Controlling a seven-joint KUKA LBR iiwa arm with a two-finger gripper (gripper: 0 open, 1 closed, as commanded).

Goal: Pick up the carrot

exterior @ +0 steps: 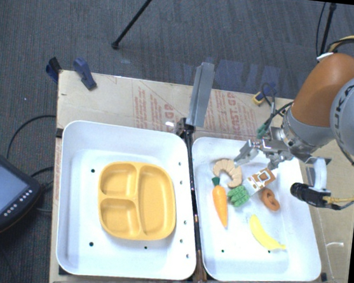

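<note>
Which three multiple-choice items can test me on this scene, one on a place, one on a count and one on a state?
1. Where does the orange carrot with green top lie?
A. right white bin
B. left white bin
C. yellow tray

2. How many compartments has the yellow plastic divided tray?
A. two
B. three
C. five

3. How is the carrot now?
A. between the fingers
B. lying loose in the bin
C. on the floor

Answers: 1 A, it lies beside the yellow banana. 2 B, three hollows show. 3 B, the two-finger gripper hangs apart from it.

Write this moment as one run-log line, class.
end effector: above right bin, open, holding nothing | carrot: lying in bin, ungrasped | yellow tray: left bin
</note>
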